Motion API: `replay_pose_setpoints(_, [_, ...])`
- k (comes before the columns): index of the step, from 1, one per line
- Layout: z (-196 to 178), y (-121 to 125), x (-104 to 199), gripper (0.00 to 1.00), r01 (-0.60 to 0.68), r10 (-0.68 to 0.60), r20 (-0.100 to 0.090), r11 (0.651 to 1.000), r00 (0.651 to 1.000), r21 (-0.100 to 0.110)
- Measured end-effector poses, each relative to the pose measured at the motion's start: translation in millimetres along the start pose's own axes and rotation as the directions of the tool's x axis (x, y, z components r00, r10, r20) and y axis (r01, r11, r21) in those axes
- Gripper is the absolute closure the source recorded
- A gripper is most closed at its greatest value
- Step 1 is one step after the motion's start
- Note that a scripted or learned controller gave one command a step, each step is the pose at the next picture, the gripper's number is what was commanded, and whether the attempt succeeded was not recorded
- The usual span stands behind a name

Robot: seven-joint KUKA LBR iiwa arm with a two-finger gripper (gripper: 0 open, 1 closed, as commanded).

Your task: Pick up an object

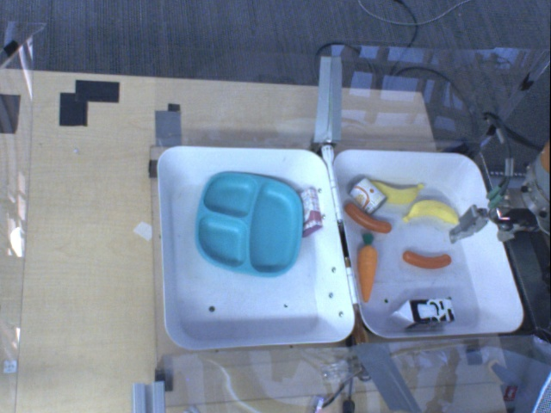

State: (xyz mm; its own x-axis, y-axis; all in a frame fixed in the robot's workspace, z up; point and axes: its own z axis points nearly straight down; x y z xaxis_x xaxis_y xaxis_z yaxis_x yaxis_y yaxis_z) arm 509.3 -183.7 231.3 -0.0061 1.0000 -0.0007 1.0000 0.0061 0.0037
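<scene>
Banana [430,212] looks like the likeliest pick: it lies in the right bin [504,312], upper half, just left of the gripper [469,224], which sits low at that bin's right side, reaching in from the right. Can't tell if the gripper is spread or closed, too small and blurred at this angle; nothing visibly held.

Banana's long axis runs roughly left-right, slightly down toward the gripper, so its near tip is nearly touching the gripper.

Crowding: a second banana [398,193] and a small can [368,194] sit further left, sausage [368,218] below them. Another sausage [426,260] is below the gripper, well clear. Carrot [368,265] stands upright-ish near the divider, black-white toy [430,310] at the bottom.

Left bin [172,256] holds a blue divided plate [250,224] with a small packet [311,211] at its right edge. Bin floors are smooth white plastic, so things will likely slide if nudged.
</scene>
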Motion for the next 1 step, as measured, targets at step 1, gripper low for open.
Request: replay_pose_setpoints(1, [67.7, 72.9, 21.6, 0.0, -0.085, 0.085, 0.0, 0.996, 0.996, 0.001])
